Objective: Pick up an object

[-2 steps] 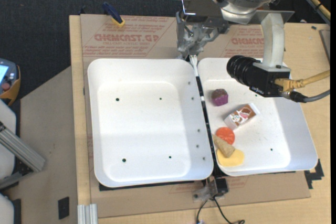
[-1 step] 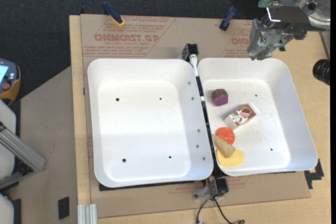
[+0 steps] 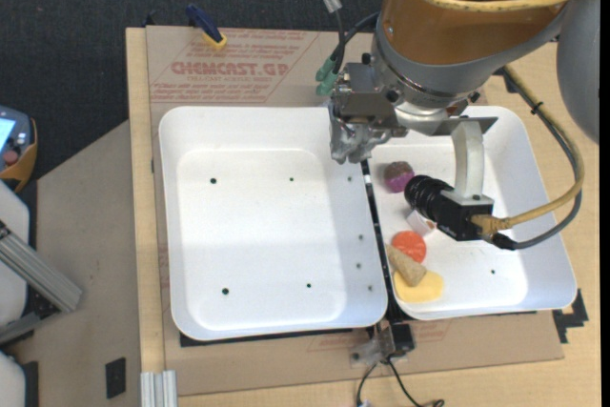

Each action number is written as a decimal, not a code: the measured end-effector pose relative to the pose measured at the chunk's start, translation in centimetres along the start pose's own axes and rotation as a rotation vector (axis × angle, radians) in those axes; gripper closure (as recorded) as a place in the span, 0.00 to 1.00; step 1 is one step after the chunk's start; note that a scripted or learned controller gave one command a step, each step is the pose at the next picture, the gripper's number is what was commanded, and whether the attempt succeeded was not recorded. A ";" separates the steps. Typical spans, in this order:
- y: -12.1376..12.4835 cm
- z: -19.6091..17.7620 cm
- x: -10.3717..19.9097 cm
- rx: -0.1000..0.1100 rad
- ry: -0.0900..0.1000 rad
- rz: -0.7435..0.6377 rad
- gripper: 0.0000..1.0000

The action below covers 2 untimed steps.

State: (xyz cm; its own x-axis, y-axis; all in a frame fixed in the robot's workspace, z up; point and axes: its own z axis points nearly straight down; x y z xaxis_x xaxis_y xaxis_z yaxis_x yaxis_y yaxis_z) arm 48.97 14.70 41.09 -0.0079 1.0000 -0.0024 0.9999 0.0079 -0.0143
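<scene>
Honestly, from above I cannot tell how my gripper [image 3: 351,146] stands: it hangs over the strip where the two bins meet, near their far edge, and the wrist with its orange band covers most of it. I see nothing held in it.

What I could pick lies in the right bin [image 3: 534,286], gathered along its left wall. A small purple lump [image 3: 397,174] sits farthest back, just beside the black fitting [image 3: 440,205] on my wrist. Nearer the front are an orange-red piece [image 3: 410,245], a tan cork-like piece [image 3: 410,273] touching it, and a flat yellow piece [image 3: 426,287] touching the tan one. A small white bit peeks out by the black fitting, too hidden to name. The left bin [image 3: 191,234] is bare white plastic with a few dark dots.

My guess is that all of these are light, toy-sized things, none fragile. The purple lump looks rounded and may roll or squirt out of a pinch, so I would close across its widest part. The tan piece looks rougher and should grip well across its short side. The yellow one lies flat and low, hard to get under. The front three crowd each other and the wall, so the purple one, standing apart, seems the easier take.
</scene>
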 end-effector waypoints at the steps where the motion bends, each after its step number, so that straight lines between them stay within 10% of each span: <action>1: -1.2 -6.6 -7.1 -0.023 0.003 0.016 1.00; 2: -1.2 -12.8 1.9 -0.023 0.007 -0.002 1.00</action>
State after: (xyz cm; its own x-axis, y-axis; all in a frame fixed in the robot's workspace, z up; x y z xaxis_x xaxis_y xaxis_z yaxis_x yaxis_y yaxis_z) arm 47.89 16.64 53.90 -0.0100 0.9999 0.0046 0.9999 0.0100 0.0090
